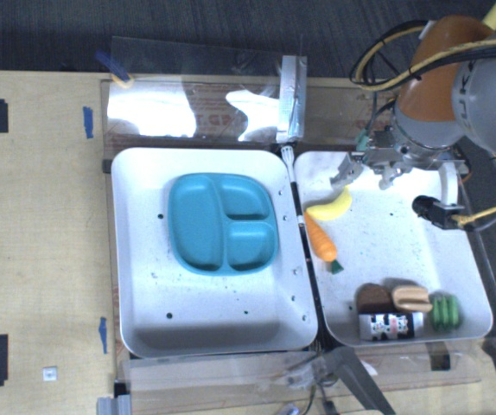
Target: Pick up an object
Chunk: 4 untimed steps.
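Observation:
In the right bin (455, 258) a yellow banana (331, 206) lies near the left wall, with an orange carrot (321, 239) just in front of it. At the bin's front sit a brown piece (372, 298), a tan bun (411, 297), a green ribbed item (444, 310) and a black-and-white can (391, 324) lying on its side. My gripper (365, 173) hangs over the back of this bin, a little up and right of the banana. Its two fingers (344, 172) are spread open with nothing between them.
The left bin (144, 309) holds a blue divided plate (224, 223). A raised divider (299, 232) separates the two bins. A shiny panel (196, 111) stands behind them. The arm's cables (386, 54) loop at the upper right.

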### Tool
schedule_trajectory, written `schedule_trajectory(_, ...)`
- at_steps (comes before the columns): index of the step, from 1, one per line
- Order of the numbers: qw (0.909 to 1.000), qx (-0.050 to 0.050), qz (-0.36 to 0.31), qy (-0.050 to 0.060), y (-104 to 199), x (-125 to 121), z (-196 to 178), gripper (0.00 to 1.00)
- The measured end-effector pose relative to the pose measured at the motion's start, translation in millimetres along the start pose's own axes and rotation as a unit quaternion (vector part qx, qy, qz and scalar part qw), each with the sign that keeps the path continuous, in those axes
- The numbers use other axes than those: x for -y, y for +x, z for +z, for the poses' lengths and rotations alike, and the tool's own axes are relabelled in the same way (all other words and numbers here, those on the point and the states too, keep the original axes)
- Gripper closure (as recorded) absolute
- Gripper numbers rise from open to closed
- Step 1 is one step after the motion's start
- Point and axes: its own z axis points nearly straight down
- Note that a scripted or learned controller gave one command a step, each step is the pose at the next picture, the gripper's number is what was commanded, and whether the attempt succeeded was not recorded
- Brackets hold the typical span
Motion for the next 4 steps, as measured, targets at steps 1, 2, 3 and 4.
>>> schedule_trajectory(1,0.9993,0.001,-0.038,-0.004,25.2,-9.1,-28.2,0.00)
schedule_trajectory(2,0.9996,0.000,-0.029,-0.003,-10.1,0.3,67.0,0.00)
schedule_trajectory(3,0.9996,0.001,-0.028,-0.005,-10.6,-0.8,55.7,1.00)
schedule_trajectory(4,0.9990,0.000,0.044,-0.006,38.1,-24.3,-39.8,1.00)
